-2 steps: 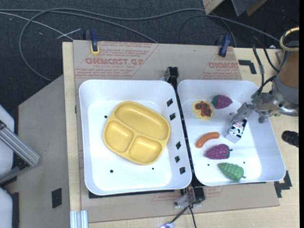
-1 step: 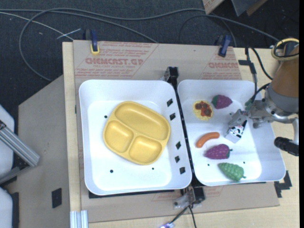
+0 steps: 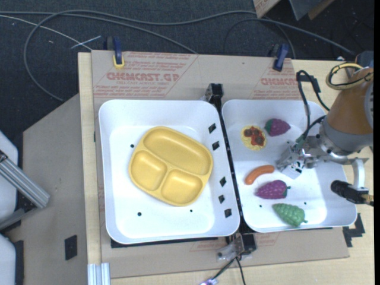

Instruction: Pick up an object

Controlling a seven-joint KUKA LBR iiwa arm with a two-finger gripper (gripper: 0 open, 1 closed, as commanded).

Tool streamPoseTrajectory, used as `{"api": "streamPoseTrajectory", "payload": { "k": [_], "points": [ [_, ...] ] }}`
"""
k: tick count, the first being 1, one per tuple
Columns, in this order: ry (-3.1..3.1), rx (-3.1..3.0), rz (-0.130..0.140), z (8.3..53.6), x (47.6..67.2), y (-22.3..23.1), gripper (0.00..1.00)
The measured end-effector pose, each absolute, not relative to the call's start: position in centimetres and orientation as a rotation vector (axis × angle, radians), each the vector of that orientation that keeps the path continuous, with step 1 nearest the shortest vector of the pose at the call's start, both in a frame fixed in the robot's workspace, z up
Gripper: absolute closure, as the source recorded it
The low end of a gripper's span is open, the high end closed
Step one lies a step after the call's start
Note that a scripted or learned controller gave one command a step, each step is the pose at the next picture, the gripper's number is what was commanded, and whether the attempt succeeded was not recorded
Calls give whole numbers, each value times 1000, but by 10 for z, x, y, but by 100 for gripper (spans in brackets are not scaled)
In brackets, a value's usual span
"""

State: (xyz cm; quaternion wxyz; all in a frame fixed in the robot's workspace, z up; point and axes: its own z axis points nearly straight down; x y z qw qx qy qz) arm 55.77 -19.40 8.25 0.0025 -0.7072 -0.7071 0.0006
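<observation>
One arm reaches in low over the right bin, claw grip state unreadable, orange sausage just beside it, purple grapes near.

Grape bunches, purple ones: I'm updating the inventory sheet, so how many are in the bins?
2, both in the right bin. One purple grape bunch lies near the far side, beside the small pizza toy. The other lies nearer, between the orange sausage and a green bunch. The gripper may hide something.
</observation>
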Motion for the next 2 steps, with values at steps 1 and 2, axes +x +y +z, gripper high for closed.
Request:
{"api": "streamPoseTrajectory", "payload": {
  "k": [1,2],
  "points": [
    [-2222,-2222,-3,97,559,-194,100],
    [-2224,-2223,-3,139,560,-195,100]
  ]
}}
